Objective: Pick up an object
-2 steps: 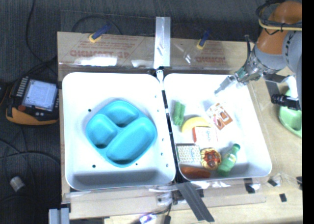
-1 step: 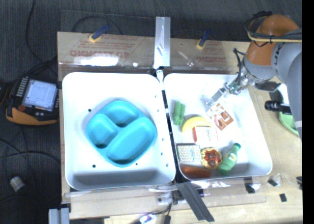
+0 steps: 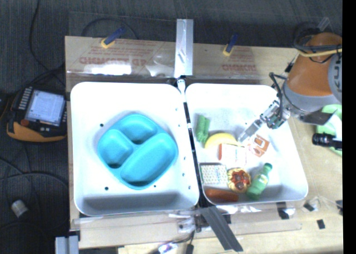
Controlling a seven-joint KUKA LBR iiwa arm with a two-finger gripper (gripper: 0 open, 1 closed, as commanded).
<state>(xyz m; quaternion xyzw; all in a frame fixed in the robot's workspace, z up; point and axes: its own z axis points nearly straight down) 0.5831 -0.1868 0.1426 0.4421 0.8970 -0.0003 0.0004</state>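
While the grey arm with its orange band (image 3: pixel 314 74) leans in over the right-hand shallow white bin (image 3: pixel 289 189), the two-finger gripper (image 3: pixel 248 131) hangs low with its thin metal tips pointing down toward the clutter; how far apart those tips stand is something I cannot tell from here, and nothing visible sits between them. Just beyond the tips lies a yellow banana-shaped toy (image 3: pixel 219 138), with a small green block (image 3: pixel 202 128) past it. Right beneath and beside the tips are a white and orange carton (image 3: pixel 231 151) and a little orange-printed packet (image 3: pixel 260 145). Further below rest a green plastic bottle (image 3: pixel 260 180), a red-and-yellow round toy (image 3: pixel 238 178) and a white gridded block (image 3: pixel 213 175). Well away, the left white bin (image 3: pixel 83 191) holds a blue divided plastic tray (image 3: pixel 137 150).
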